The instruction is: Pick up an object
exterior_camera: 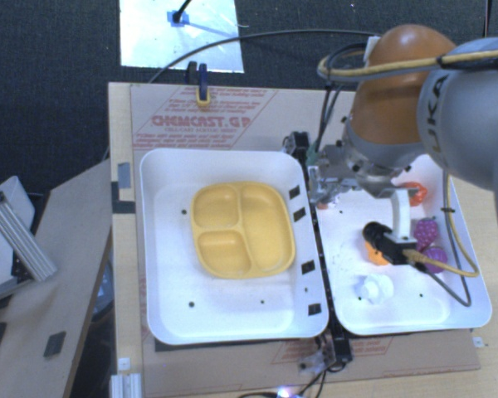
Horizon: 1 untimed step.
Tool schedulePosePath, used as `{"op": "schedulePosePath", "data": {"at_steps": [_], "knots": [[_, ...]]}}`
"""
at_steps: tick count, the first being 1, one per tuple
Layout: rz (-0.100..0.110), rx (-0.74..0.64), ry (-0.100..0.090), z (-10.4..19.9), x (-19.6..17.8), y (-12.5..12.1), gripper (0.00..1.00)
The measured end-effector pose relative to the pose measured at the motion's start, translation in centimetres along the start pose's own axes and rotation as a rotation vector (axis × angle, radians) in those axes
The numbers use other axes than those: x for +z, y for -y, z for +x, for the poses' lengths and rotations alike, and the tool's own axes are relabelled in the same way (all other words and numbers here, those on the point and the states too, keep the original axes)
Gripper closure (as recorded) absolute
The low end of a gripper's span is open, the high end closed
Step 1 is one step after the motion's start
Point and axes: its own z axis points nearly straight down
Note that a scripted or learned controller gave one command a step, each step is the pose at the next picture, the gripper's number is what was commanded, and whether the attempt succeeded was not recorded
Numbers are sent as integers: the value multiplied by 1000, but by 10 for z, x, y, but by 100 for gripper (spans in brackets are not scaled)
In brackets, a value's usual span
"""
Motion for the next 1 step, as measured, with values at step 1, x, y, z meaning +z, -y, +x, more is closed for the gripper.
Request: {"op": "schedulePosePath", "data": {"at_steps": [1], "knots": [[2,0,0,46,15,21,100]]}}
